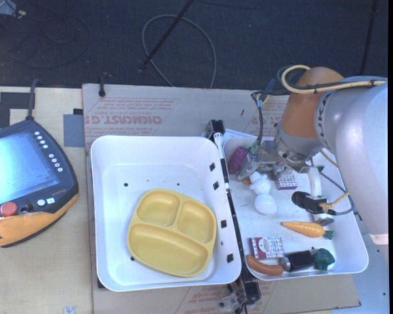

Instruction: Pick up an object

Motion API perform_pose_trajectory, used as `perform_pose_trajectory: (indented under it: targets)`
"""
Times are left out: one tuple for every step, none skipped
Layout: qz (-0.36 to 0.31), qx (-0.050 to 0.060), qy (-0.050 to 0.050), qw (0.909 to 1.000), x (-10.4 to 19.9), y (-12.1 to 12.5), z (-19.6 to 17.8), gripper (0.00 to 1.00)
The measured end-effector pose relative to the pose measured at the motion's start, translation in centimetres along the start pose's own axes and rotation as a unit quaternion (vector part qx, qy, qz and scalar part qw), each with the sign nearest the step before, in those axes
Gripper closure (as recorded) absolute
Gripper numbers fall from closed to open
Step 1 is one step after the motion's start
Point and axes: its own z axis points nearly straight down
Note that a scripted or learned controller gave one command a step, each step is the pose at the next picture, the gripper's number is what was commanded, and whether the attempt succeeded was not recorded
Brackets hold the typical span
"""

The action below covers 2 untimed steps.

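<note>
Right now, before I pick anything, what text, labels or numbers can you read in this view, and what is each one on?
"OKMCHZT.CE" or close to it, red letters seen upside down and blurred, on the cardboard sheet behind the left bin; reading uncertain.
Red print on the cardboard below the bins: too blurred to read.
Small red-and-white packet in the right bin: label too small to read.
Pendant screen and buttons: nothing legible.

Grey arm enters from the right — bulky link fills the right side, orange band above the wrist. Wrist angled down and leftward; gripper low at the far left of the right-hand area.
</note>
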Motion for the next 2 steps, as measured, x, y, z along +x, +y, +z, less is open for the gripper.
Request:
perform_pose_trajectory:
  targets:
    - [-0.001, 0.002, 0.002, 1.0000, 0.1, -0.1, -0.9, 1.00]
    - [0.002, 0.000, 0.000, 1.0000, -0.5, -8.3, -8.8, 1.00]
